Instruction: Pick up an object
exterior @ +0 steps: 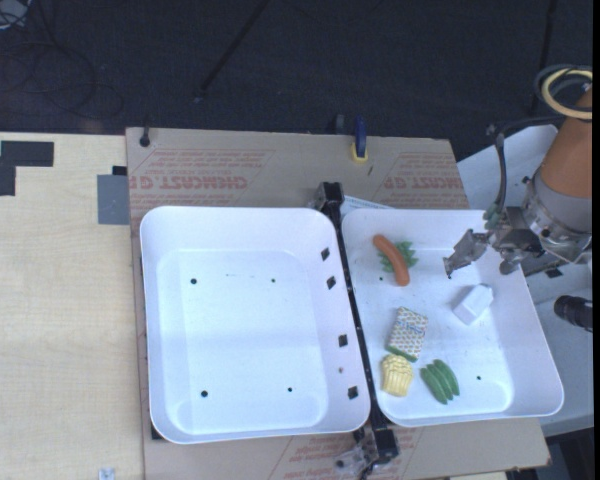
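Smooth white plastic right bin (540, 368), pincer (485, 253) spread wide above blocky white piece (472, 303)

robot lab, white bins (170, 268), loose cables (40, 8)

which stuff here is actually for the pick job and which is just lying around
For the job: gripper; carrot; white block; patterned block; corn; green pods; right bin.

Lying about: left bin; blue clamp; cardboard sheet.

Both white bins (242, 230) look like smooth, faintly glossy plastic; they sit on matt brown cardboard (280, 168) over a pale wood-grain worktop (50, 308).
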`<state>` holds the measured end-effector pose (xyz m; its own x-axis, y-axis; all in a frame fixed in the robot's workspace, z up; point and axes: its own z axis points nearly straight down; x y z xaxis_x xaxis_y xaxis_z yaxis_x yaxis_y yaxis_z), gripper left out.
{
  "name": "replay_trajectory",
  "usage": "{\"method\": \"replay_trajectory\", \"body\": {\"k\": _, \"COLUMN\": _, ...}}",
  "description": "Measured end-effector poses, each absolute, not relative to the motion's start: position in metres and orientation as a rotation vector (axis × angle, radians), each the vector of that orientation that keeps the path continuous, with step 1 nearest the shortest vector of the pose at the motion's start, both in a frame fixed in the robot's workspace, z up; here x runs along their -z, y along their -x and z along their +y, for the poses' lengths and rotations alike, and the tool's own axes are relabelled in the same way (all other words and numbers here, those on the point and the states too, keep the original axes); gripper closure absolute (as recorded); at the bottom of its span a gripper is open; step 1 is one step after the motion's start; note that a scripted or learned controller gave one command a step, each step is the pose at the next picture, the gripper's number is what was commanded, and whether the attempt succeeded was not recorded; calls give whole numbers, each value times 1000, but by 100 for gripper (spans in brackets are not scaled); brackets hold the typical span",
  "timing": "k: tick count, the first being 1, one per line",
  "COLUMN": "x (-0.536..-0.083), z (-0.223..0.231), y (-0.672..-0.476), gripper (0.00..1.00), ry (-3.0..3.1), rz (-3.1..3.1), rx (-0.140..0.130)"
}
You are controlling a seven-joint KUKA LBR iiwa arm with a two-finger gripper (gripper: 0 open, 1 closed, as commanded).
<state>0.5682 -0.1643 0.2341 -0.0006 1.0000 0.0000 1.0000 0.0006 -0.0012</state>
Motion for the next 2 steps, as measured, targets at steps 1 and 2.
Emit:
{"method": "replay_trajectory", "body": {"k": 1, "x": -244, "z": -165, "y": -568, "gripper": 100, "ry": 2219, "rz": -2221, "rx": -2}}
{"method": "replay_trajectory", "body": {"k": 2, "x": -287, "z": -86, "y": -596, "gripper": 100, "ry": 2215, "rz": -2231, "rx": 4}}
